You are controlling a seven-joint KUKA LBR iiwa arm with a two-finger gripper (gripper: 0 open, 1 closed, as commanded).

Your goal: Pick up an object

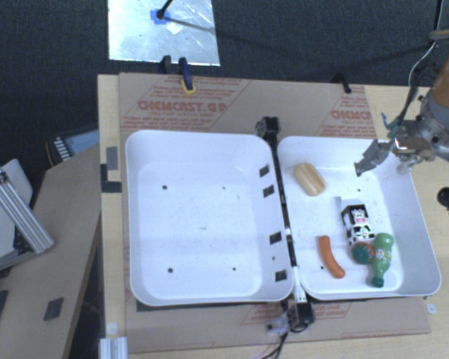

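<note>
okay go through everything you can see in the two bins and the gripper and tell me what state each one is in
Gripper: raised over the right bin's far side, holding nothing visible.
Bread roll: lying in the right bin, untouched.
Orange sausage: lying flat near the right bin's front.
Cow-print box: lying flat beside the green bottle.
Green bottle: on its side, touching the box.
Left bin: nothing in it.
Right bin: holds all four items.

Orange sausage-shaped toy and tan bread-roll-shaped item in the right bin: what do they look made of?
The orange sausage-shaped toy looks like smooth moulded plastic, evenly coloured. The tan bread-roll-shaped item appears matte, maybe foam or soft plastic; the look leaves it open.
</note>
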